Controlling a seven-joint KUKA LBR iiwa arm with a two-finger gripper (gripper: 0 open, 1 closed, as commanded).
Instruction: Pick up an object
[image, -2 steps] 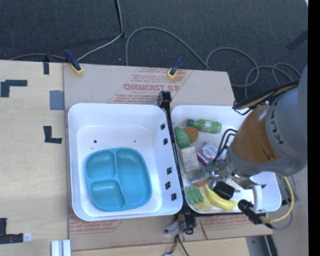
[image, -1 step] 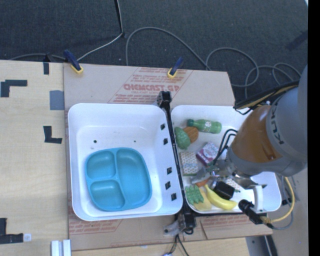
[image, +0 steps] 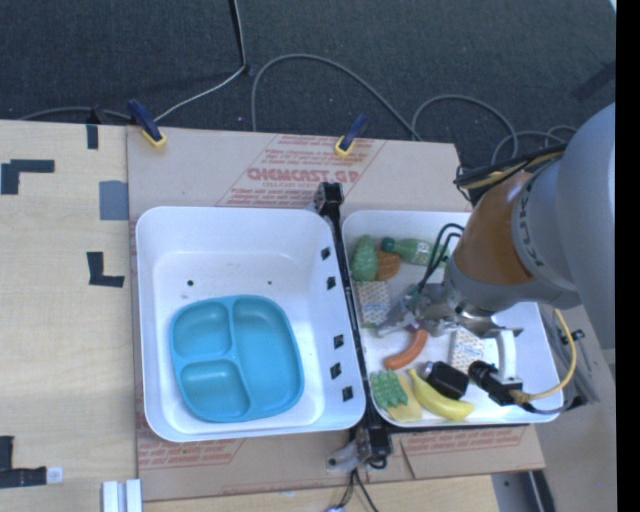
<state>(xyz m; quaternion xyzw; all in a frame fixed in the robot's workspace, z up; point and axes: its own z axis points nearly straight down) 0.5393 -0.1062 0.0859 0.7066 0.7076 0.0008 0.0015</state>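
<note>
The grey arm with its orange band reaches in over the right-hand white plastic bin (image: 548, 330), and its two-finger gripper (image: 412, 312) is down near that bin's middle, just above a small orange sausage-shaped toy (image: 405, 349), though whether it is open or closed on anything I cannot tell. Along the bin's front edge lie a yellow plastic banana (image: 440, 399) and a green leafy toy (image: 387, 388), with a green plastic bottle (image: 408, 249) by the back edge. In the left-hand white bin (image: 230, 235) a light-blue three-compartment plastic tray (image: 236, 356) sits toward the front-left corner.
</note>
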